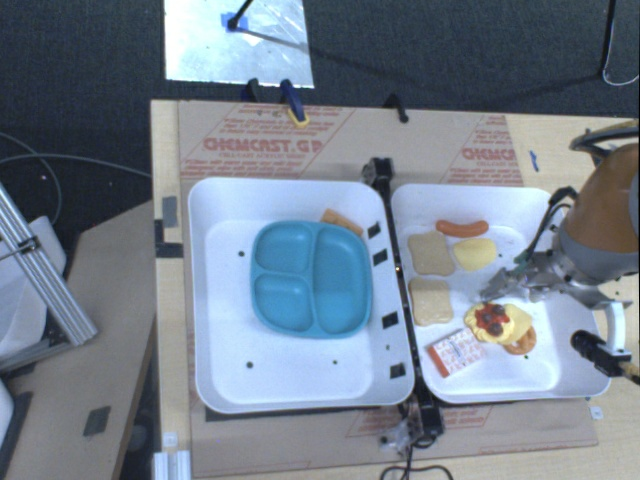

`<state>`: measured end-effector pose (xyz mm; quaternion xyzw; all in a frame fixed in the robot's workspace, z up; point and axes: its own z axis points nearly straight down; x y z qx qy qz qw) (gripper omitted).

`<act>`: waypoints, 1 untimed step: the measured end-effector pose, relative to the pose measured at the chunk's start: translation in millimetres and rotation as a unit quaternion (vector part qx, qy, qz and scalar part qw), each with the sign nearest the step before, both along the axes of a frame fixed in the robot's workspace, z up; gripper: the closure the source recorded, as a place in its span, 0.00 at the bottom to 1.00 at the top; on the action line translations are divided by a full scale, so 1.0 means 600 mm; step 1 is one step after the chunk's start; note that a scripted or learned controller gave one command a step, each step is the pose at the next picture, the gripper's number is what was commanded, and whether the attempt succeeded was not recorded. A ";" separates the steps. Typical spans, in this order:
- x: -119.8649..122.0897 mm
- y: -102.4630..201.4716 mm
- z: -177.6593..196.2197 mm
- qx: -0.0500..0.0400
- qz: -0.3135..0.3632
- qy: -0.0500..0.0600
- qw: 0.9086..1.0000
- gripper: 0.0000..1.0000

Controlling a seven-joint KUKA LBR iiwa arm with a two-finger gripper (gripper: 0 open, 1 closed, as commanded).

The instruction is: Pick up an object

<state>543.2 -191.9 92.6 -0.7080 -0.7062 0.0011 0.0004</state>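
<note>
Toy foods, among them a pizza slice point(503, 324), lie loose in the right bin point(540, 383), within the arm's reach. The gripper point(497, 286) hangs low just above the pizza slice near the bin's middle; its grip cannot be judged. A blue plate point(308, 276) fills the left bin point(225, 368).

- The blue plastic divided plate point(310, 277) lies mid-floor in the left white bin point(220, 368).
- An orange wedge point(341, 220) sits by that plate's far edge.
- In the right white bin point(540, 383), the red sausage point(462, 228) lies near the far wall; two tan bread slices point(431, 278) sit along the left wall.
</note>
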 end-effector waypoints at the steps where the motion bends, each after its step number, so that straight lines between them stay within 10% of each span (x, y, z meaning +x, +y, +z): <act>1: -0.086 -0.005 -0.010 -0.001 0.000 -0.004 1.000 0.00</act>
